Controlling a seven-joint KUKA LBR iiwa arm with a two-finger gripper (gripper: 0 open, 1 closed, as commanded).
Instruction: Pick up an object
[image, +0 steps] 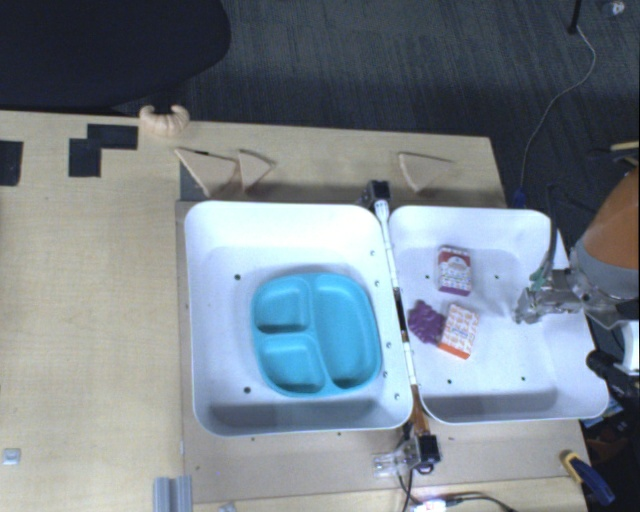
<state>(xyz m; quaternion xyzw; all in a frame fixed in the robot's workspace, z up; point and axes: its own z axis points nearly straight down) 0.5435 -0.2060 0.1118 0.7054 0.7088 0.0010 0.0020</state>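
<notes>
The worktop (90, 330) is pale wood and carries two shallow white bins side by side. The left bin (215, 300) holds a turquoise divided plate (315, 333) with three compartments, lying flat near the bin's middle. The right bin (500, 385) holds three small things grouped in its left half. A red and white packet (454, 269) lies toward twelve o'clock of the group. A purple bunch of grapes (425, 321) (a toy, by its look) sits at about eight o'clock from that packet, and an orange and white packet (459, 331) lies just beside the grapes at their three o'clock, seemingly touching them.

The arm comes in from three o'clock, its orange band (612, 232) at the frame's edge. The hand (530, 305) is low over the right bin's right half, its metal tips pointing toward nine o'clock. It lies at about three o'clock from the orange and white packet, apart from it, with bare white bin floor between them. Nothing sits between the tips; whether they are spread or closed together I cannot tell at this size.
</notes>
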